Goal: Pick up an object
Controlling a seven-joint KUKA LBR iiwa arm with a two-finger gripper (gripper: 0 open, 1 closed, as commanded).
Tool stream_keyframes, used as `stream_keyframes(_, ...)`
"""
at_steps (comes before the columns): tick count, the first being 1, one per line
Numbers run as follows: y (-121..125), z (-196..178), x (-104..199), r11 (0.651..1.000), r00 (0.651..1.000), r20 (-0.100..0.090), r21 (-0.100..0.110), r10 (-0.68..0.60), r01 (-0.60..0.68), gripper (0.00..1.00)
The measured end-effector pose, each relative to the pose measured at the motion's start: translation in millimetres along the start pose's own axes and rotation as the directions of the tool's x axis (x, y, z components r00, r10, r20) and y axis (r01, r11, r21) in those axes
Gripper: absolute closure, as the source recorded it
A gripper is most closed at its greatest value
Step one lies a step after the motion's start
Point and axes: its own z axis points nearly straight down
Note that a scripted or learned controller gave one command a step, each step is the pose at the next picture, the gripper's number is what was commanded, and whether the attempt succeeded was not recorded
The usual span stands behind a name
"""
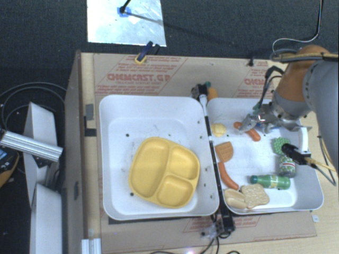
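Observation:
My gripper point(253, 123) is low in the right bin point(307, 194), near its far side, with the grey arm and its orange band point(296, 83) coming in from the right. Directly under and beside the gripper lies a small red-orange sausage point(254, 134). A yellow round piece point(218, 128) sits just to its left. Nearer in the bin lie a brown cracker point(224, 151), a long orange carrot point(229, 177), a green bottle point(271, 182) on its side, a pale biscuit point(255, 194), a green leafy piece point(280, 144) and a small can point(287, 166).
The left bin point(114, 142) holds a yellow divided plate point(164, 171). A black clip point(202, 91) sits on the wall between the bins at the far end. Cardboard point(137, 75) lies under both bins. Cables hang near the arm at the right.

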Motion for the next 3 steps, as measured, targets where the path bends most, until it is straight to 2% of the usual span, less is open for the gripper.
stream_keyframes(1,0,-11,0,1.0,1.0,0.001,0.0,-0.004,0.004,1.0)
stream_keyframes(2,-96,-85,26,1.0,1.0,0.0,0.001,0.003,-0.003,1.0)
stream_keyframes(3,-56,-108,74,1.0,1.0,-0.001,0.0,0.001,-0.001,1.0)
